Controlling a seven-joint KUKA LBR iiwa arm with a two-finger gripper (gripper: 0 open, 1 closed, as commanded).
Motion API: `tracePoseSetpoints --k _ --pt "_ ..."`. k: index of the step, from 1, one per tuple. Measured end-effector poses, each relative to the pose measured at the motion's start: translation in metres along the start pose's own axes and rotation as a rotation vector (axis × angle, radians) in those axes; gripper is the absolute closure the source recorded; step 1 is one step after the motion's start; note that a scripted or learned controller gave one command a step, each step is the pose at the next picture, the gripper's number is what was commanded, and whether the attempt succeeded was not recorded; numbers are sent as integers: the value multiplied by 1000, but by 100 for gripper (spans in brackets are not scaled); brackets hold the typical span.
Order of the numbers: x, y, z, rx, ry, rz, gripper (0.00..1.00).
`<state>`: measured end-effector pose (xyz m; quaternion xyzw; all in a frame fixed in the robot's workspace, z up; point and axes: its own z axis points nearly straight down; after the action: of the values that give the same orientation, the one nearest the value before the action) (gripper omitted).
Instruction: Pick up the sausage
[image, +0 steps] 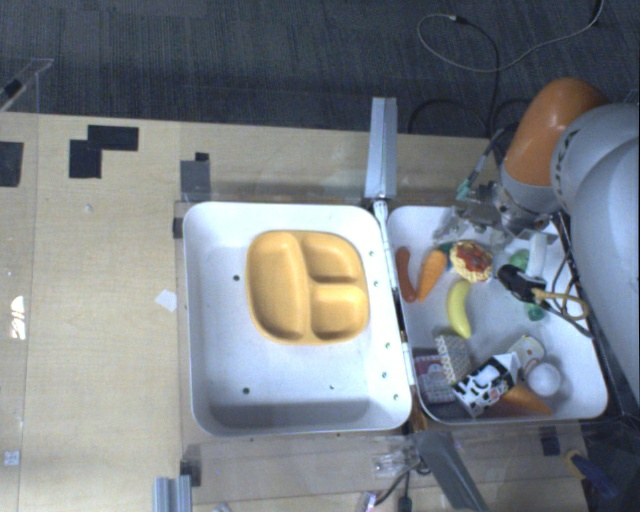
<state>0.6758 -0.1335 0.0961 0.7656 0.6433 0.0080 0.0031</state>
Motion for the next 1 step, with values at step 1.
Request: tracePoseSetpoints --k 1 --pt "-10 2 0 -1 -1 -21 0"
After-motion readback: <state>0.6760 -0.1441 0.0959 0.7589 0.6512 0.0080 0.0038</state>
